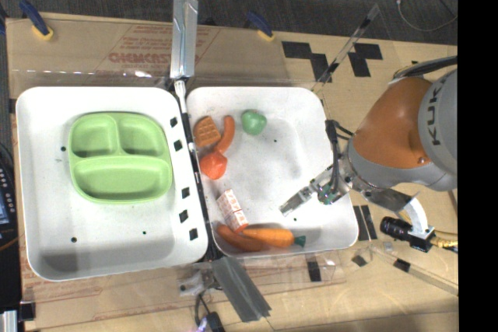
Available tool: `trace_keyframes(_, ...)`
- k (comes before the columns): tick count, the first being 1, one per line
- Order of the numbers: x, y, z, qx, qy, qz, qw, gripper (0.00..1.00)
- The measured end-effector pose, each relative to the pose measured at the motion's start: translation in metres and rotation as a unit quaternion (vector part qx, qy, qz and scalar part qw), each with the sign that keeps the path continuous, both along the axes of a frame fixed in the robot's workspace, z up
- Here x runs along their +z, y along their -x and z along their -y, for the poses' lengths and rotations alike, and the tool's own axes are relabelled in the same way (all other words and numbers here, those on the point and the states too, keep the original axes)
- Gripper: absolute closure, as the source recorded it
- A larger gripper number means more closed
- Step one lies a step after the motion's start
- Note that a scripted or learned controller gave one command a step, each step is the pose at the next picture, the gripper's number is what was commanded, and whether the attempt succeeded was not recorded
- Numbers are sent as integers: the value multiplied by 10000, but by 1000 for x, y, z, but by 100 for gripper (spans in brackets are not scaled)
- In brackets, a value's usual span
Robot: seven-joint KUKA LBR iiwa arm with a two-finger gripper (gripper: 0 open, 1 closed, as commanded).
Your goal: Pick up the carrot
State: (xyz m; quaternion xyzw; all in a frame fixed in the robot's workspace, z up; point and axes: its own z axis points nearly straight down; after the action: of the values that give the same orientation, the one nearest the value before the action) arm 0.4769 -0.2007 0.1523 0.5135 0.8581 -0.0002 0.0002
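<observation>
My claw hangs over the right bin; I cannot tell its state. The carrot lies by the near wall, so I'd approach from above, across it.

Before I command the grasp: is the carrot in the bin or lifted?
In the bin: the carrot lies flat along the right bin's near wall.

Two bins sit side by side on my desk. The nine-o'clock bin holds a divided tray. In the three-o'clock bin, the carrot lies along the six-o'clock wall, a small box just beyond it toward twelve. My jaws hang over that bin's three-o'clock side.
</observation>
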Motion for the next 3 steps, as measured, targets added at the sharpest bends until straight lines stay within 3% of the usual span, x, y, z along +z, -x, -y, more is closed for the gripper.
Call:
trace_keyframes(1,-41,0,-44,91,-8,-15,10000,0)
trace_keyframes(2,-61,-3,-60,552,-14,-18,9985,0)
trace_keyframes(3,-61,0,-49,1318,-22,-27,9913,0)
